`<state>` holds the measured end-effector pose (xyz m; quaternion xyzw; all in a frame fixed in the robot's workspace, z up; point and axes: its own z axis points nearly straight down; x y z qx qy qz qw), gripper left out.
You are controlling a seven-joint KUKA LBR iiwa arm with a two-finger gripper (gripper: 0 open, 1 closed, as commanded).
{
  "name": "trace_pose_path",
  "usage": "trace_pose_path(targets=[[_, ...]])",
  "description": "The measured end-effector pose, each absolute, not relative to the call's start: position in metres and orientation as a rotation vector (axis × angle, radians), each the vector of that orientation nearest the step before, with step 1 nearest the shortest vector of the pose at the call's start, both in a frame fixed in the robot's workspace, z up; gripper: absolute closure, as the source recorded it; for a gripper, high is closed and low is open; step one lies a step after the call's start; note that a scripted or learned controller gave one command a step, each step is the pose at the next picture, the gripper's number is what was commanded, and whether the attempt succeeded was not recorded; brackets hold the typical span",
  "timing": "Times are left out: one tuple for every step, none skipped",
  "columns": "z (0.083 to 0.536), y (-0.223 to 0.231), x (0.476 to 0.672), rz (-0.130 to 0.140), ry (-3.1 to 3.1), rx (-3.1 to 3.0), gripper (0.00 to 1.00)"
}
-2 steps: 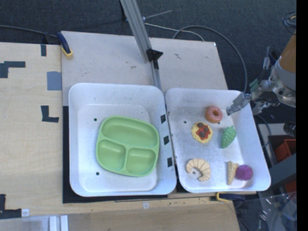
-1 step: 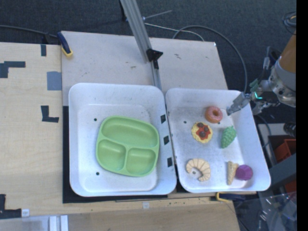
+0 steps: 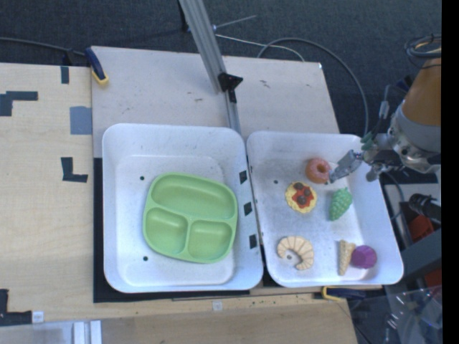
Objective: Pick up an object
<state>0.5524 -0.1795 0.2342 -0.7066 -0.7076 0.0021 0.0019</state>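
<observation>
Hovering gripper [image 3: 344,168] over right bin [image 3: 373,213], fingers slightly apart, gripping nothing; donut [image 3: 317,169] just left of fingertips, pizza [image 3: 301,197] below it, green toy [image 3: 340,204] beneath gripper.

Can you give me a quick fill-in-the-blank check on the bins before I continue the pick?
1. The green divided plate lies in the ____ bin.
2. The gripper hangs beside the ____ toy donut.
3. The croissant lies in the right bin, at the near ____ corner.
4. The plate has ____ compartments.

Missing words: left; orange; left; three.
</observation>
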Motion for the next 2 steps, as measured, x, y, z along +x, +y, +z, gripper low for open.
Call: trace_pose_path(targets=[[0.172,-0.174,0.557,0.007,-2.219,-2.215,0.00],[0.124,-0.185,0.565,-0.001,-2.231,-2.230,0.00]])
